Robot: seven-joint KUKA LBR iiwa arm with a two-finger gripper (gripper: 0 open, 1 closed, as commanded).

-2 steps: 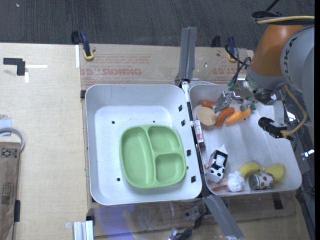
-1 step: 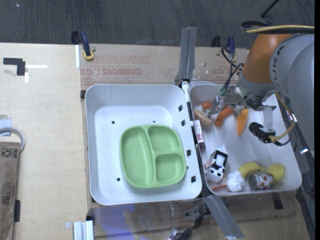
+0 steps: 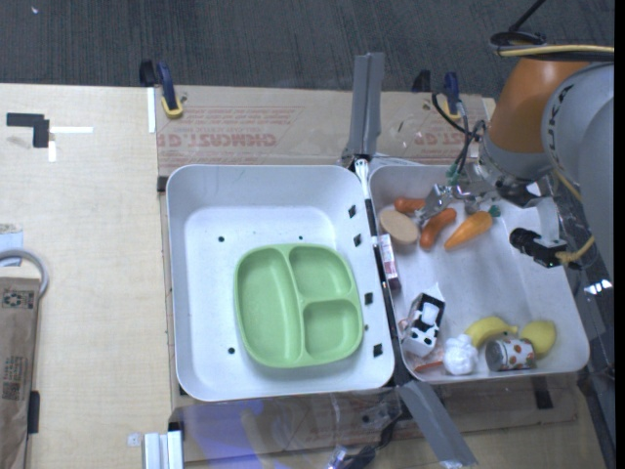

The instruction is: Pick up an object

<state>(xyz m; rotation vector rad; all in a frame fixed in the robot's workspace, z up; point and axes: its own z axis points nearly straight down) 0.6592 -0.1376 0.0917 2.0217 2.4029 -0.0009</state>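
1. floor (image 3: 244, 18) along the top is dark grey, looks like carpet, kinda speckled.
2. the surface (image 3: 78, 242) is light wood, pale grain, taking up the whole left side.
3. a sheet of brown cardboard (image 3: 254, 130) lies flat on it near the far edge, with red print that reads upside down from here.
4. two blue-and-yellow clamps (image 3: 166, 91) pin the far edge, one left, the other (image 3: 447, 94) further right.
5. black l-shaped mark (image 3: 29, 125) with white tape strips beside it, top left.
6. brown paper bag (image 3: 18, 360) at the left edge, recycling logo on it.
7. lighting is even, soft, with a bluish glare at the bottom.
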